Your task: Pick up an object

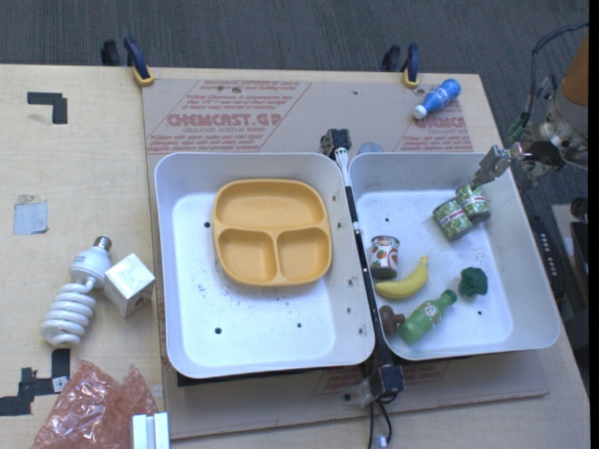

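The right bin [524, 297] holds a green patterned box [460, 211] at its far right. A small can [385, 255] stands near its left wall, with a banana [404, 282] just in front of it. A piece of broccoli [473, 281] and a green bottle [427, 316] lie toward the front. My gripper [492, 164] hangs over the bin's far right corner, just above and right of the green box, with nothing seen in it.
The left bin [187, 325] holds a yellow divided plate [273, 230]. A blue and white bottle [437, 98] lies on the board behind the right bin. A light bulb [75, 293], a white cube [129, 282] and a red mesh bag [89, 410] lie left of the bins.
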`<action>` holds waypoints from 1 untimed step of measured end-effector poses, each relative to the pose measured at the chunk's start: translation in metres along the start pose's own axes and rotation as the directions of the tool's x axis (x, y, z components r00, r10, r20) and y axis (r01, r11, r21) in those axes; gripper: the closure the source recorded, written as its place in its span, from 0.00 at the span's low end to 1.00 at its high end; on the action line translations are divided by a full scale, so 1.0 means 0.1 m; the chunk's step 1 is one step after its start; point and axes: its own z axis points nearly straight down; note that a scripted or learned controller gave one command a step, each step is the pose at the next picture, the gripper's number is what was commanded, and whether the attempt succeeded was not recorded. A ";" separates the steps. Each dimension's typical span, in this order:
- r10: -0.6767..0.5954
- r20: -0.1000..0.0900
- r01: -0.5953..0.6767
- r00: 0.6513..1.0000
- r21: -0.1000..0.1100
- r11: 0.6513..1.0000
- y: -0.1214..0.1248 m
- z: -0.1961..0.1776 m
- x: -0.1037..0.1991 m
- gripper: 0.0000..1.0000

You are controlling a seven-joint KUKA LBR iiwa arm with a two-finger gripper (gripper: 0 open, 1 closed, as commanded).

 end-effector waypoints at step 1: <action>0.001 0.002 -0.001 1.000 -0.004 1.000 0.19 1.20 0.12 0.00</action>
